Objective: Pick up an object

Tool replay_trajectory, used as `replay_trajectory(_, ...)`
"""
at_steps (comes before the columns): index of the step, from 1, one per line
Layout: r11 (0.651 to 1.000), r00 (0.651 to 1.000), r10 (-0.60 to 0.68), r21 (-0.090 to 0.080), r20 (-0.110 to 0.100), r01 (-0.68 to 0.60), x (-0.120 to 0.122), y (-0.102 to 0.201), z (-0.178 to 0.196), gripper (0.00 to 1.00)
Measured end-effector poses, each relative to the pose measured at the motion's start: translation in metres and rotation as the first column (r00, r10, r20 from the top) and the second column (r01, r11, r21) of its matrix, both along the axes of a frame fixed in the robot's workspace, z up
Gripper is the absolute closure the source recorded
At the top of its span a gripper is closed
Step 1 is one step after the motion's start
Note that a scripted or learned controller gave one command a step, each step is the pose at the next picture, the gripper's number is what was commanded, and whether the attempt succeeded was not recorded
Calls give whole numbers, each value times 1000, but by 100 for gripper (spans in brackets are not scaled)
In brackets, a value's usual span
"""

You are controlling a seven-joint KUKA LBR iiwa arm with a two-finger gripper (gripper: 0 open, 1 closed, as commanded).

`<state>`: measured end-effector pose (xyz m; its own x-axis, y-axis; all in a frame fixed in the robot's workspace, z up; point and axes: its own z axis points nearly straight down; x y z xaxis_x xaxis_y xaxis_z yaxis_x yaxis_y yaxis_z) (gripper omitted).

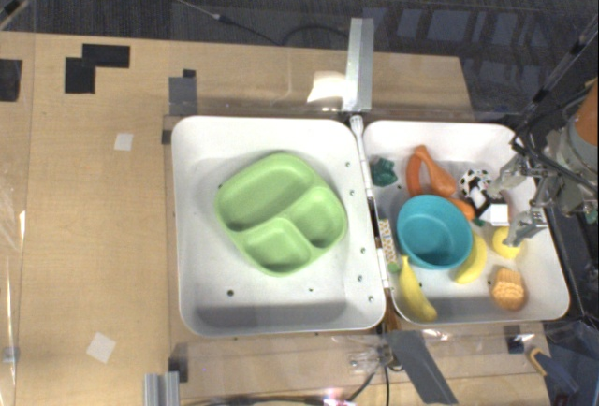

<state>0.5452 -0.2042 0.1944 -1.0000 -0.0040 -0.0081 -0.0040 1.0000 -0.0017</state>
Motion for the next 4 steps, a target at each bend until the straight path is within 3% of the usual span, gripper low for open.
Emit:
replay_trajectory(1,986,986,168,-1,-1,-168,-50,9,-100,0)
replay_trajectory(2,982,983,185,-38,11,-184,-51,25,-102,0)
replay_trajectory(4,919,920,393,-49,-1,-392,-51,20,-99,0)
